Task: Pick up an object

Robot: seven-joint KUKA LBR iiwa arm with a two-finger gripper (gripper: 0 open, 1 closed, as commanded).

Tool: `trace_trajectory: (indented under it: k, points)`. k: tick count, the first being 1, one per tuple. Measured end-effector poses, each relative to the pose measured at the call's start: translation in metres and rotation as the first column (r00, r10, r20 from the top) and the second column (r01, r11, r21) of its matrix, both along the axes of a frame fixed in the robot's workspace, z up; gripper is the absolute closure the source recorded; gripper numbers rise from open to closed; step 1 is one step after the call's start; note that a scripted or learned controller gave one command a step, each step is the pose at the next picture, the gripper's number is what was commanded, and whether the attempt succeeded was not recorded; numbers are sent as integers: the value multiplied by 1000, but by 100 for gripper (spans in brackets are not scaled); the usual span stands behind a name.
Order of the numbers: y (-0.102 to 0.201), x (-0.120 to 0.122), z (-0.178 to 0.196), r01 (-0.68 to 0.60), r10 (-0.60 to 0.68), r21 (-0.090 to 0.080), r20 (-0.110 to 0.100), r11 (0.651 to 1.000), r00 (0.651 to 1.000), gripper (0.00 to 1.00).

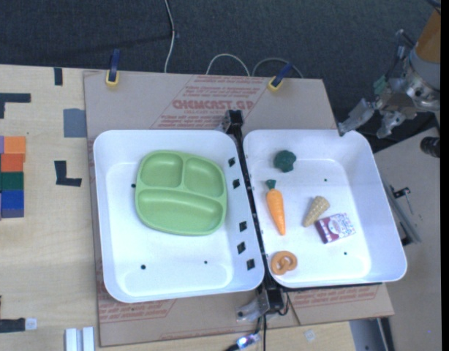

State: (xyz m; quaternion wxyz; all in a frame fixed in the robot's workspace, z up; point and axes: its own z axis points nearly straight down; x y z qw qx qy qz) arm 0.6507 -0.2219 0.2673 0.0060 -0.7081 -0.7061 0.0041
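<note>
In the right bin (371,196) lie a toy carrot (276,208), broccoli (285,160), cone (317,210), pretzel (284,262) and small carton (335,227), well apart, leaving room to descend beside each. The gripper (382,115) hovers off the bin's far right corner; whether its jaws are open I cannot tell.

A robotics lab: clamped cardboard (210,97), white bins (111,218), cables (166,13)
</note>
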Motion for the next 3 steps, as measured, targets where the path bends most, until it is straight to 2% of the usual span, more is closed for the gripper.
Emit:
trace_trajectory:
  k: [1, 2, 3]
  points:
    - [1, 2, 9, -4, 4, -3, 13, 1000, 1000, 0]
    - [5, 1, -53, -5, 5, -3, 11, 1000, 1000, 0]
    - [8, 3, -96, -5, 5, -4, 10, 1000, 1000, 0]
